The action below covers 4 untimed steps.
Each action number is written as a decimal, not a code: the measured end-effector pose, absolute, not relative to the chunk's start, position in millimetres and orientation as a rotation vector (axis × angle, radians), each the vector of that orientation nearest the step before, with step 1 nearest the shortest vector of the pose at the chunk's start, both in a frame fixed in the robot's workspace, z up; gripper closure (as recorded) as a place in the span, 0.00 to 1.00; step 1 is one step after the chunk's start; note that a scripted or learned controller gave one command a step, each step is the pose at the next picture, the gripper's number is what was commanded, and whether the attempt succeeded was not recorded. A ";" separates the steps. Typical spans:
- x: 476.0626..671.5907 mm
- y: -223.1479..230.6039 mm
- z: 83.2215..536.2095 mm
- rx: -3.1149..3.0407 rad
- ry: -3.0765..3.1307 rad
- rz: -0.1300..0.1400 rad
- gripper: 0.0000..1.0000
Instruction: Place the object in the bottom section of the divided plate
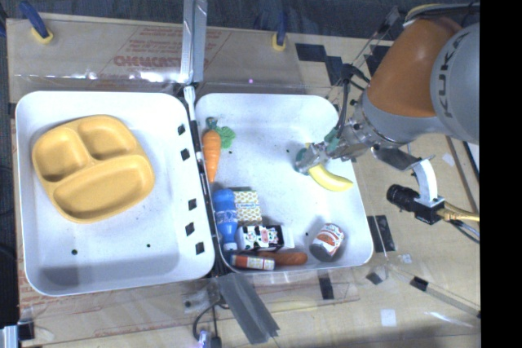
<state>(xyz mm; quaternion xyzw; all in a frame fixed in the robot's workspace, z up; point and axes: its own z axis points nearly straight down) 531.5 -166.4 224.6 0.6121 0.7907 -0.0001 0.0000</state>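
From the camera above: gripper [308,158] low in the right bin [269,106], right beside the curved, smooth yellow banana [331,178], likely there to pick it up; cannot tell whether pinched or wide. Over in the left bin [98,257]: yellow divided plate [91,165], smooth and rounded, big bottom section [104,185] bare and waiting.

"KUKA" in part on the grey arm [457,85] above the gripper, faint red mirrored lettering on the sheet [147,53] behind the bins, unreadable
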 end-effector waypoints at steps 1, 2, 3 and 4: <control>530.4 -161.9 351.5 2.271 2.170 -0.001 1.00; 509.8 -181.8 383.5 2.285 2.155 -0.001 1.00; 476.6 -119.1 284.4 2.250 2.197 -0.004 1.00; 476.0 -24.1 200.4 2.436 1.989 -0.006 1.00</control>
